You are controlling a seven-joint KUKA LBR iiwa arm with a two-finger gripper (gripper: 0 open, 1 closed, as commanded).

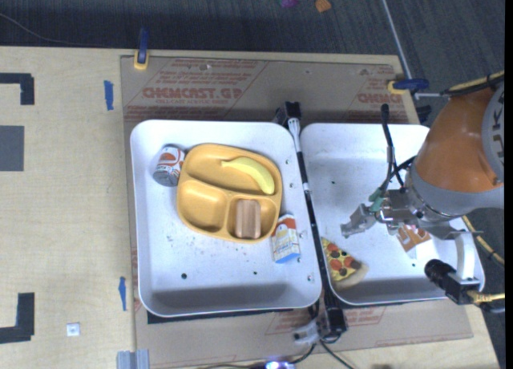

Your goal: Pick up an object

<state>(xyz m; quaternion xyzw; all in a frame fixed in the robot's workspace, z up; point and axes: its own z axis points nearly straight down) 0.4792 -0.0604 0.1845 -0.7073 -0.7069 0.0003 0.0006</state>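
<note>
My gripper hangs over the middle of the right bin, open, with nothing between its fingers. A pizza slice lies just below it near the bin's front left corner. A small orange-brown item lies partly under the wrist. In the left bin sits a yellow divided plate holding a banana and a sausage. A drinks can lies at the plate's left, and a small white carton stands at its lower right.
The arm's grey and orange body covers the right bin's right side. Black cables loop above the gripper. A black clamp sits between the bins at the back. Both bins rest on a cardboard sheet.
</note>
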